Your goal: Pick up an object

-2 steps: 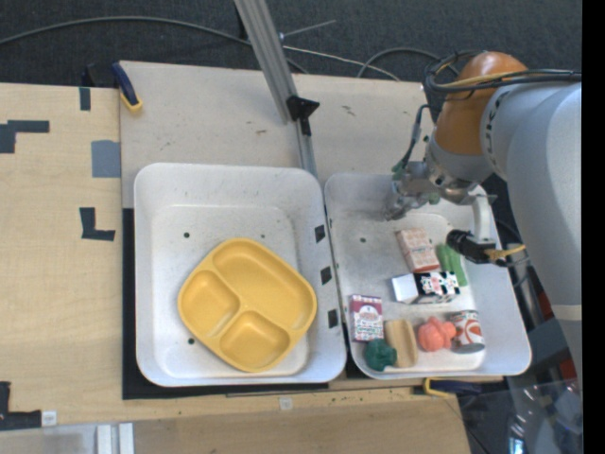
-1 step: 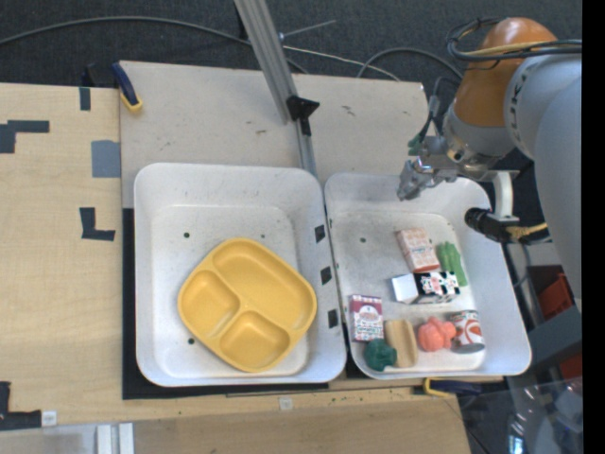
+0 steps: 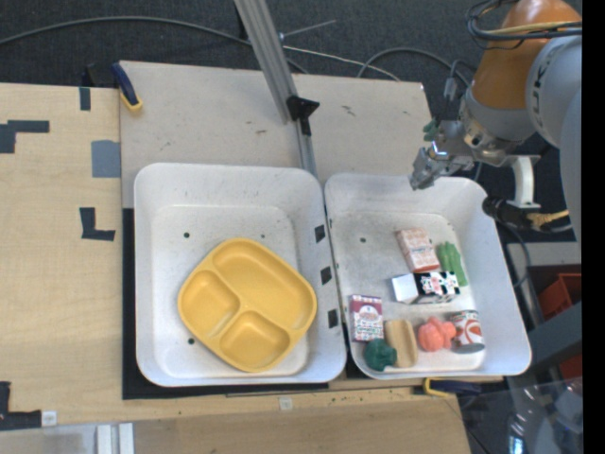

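Note:
My gripper (image 3: 424,175) hangs over the far rim of the right bin (image 3: 378,206), above the bin's back edge and well away from the items. Nothing shows between its tips. In the right bin lie a pink carton (image 3: 417,249), a green item (image 3: 448,260), a black-and-white carton (image 3: 437,285), a dark red box (image 3: 366,317), a tan bun-like piece (image 3: 402,341), a dark green lump (image 3: 381,355), an orange-pink lump (image 3: 435,335) and a small can (image 3: 467,330).
The left bin (image 3: 156,253) holds a yellow divided plate (image 3: 248,303). A grey metal post (image 3: 269,50) slants down to the bins' shared far corner. Cables run across the dark floor behind the bench.

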Tool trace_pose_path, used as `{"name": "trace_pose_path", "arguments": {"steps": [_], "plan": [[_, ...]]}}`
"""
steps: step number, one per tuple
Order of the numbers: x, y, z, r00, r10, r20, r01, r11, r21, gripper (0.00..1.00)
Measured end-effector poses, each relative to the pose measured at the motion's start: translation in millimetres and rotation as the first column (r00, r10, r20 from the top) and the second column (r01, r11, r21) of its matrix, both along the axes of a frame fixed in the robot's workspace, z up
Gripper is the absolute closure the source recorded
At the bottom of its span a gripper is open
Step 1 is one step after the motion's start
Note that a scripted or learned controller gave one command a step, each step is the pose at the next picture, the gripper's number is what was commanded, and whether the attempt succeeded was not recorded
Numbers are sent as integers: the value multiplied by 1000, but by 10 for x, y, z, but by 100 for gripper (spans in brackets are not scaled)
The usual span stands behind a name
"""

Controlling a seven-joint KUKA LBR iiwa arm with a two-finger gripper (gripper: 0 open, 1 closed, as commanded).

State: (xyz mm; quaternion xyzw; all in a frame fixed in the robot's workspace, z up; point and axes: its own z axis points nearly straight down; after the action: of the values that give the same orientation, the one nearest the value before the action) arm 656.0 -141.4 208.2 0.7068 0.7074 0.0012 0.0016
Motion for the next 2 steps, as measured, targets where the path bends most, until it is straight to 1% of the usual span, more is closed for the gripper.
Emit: {"name": "trace_pose_path", "arguments": {"steps": [1,2], "plan": [[-77,2,479,1000,1,1,-1,1000,0,100],[-149,586,520,1000,6,-4,-6,1000,2,100]]}}
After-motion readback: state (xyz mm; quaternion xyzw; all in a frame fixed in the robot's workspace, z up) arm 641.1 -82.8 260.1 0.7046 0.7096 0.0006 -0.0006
